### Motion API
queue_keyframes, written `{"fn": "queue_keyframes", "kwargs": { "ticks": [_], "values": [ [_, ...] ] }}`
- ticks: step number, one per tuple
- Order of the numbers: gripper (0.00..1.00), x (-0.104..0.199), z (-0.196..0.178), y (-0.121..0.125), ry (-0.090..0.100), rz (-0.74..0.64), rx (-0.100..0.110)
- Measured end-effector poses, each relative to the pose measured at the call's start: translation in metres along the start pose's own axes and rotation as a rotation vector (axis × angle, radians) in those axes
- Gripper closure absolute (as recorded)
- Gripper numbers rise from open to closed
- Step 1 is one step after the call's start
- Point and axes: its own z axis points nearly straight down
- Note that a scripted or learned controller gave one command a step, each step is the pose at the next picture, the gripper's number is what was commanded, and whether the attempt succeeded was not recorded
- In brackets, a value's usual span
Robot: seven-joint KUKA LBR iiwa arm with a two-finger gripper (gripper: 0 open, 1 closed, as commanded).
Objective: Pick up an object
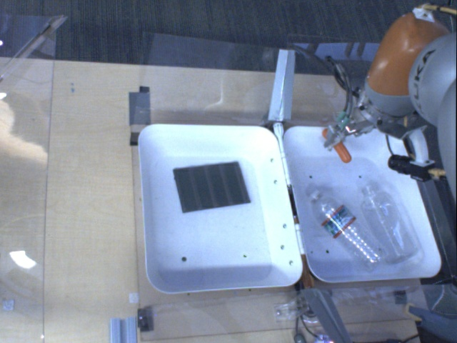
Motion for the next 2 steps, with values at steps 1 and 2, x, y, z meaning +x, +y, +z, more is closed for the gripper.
{"fn": "queue_keyframes", "kwargs": {
  "ticks": [1,2],
  "values": [
    [1.0,0.0,-0.007,-0.006,0.0,-0.159,0.0],
    [1.0,0.01,0.016,-0.018,0.0,-0.153,0.0]
  ]
}}
